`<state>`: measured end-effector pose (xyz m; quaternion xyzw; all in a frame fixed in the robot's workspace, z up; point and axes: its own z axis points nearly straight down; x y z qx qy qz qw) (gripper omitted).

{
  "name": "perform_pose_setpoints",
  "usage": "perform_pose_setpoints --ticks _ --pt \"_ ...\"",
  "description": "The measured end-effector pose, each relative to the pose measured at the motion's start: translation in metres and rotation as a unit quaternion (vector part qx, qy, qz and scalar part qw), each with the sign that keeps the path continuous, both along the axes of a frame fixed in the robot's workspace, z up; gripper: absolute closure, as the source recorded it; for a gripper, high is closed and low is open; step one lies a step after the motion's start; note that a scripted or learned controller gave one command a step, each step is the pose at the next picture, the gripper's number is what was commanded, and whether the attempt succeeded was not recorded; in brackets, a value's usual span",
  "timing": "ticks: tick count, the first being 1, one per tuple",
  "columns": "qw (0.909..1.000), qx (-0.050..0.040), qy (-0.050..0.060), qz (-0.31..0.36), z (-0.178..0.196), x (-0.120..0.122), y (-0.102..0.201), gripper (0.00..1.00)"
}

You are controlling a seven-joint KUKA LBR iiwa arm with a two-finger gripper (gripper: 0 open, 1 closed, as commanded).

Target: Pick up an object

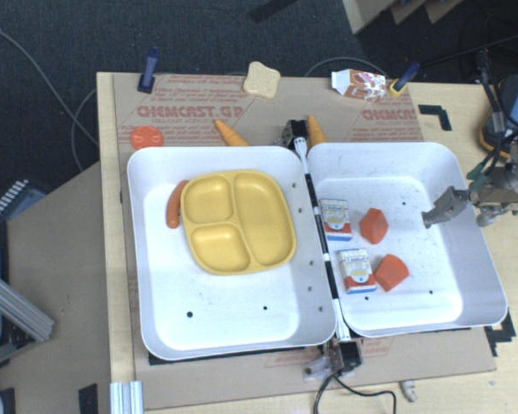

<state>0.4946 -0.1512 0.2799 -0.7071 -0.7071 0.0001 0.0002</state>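
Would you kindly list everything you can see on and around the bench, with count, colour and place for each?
bins: 2, white, side by side; left bin, right bin
divided plate: 1, yellow, in the left bin
sausage: 1, red-orange, in the left bin, against the plate's left edge
small cartons: 2, white with red print, at the right bin's left side
blocks: 2, red-orange, in the right bin, right of the cartons
carrots: 2, orange, on the bench behind the bins
bread slice: 1, tan, at the bench's far edge
milk carton: 1, white and brown, at the far edge
round disc: 1, orange, far-left of the bench
gripper: 1, grey, over the right bin's right side
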Motion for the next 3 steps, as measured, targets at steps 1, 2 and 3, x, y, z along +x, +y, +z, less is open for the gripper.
perform_pose_setpoints --ticks 1,2,3 --pt "1.0000 0.0003 0.001 0.000 -0.109 0.041 0.020 0.00" --pt "1.0000 -0.0001 0.000 0.000 -0.196 0.094 0.028 0.00" --pt "1.0000 -0.0006 -0.003 0.000 -0.185 0.096 0.028 1.00"
